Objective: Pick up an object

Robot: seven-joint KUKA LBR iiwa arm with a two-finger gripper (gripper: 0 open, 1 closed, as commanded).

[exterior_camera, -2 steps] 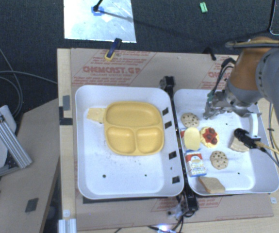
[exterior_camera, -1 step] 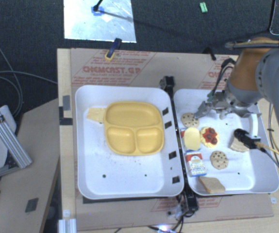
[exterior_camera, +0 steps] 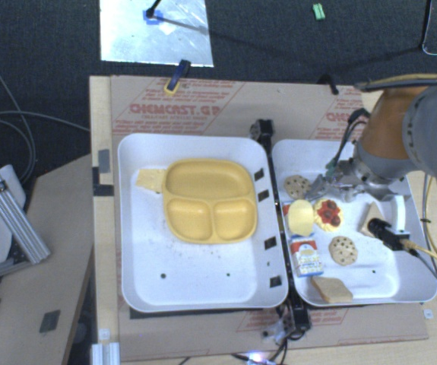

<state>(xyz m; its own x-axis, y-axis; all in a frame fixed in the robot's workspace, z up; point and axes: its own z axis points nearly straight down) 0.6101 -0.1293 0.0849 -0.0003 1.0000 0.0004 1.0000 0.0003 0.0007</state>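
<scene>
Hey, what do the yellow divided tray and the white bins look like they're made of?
The yellow divided tray looks like molded plastic with a matte to slightly satin finish: uniform color, rounded compartment walls, soft highlights. The left white bin and right white bin also look like smooth, thin formed plastic with rounded corners and rolled rims, though the exact material is unclear.
</scene>
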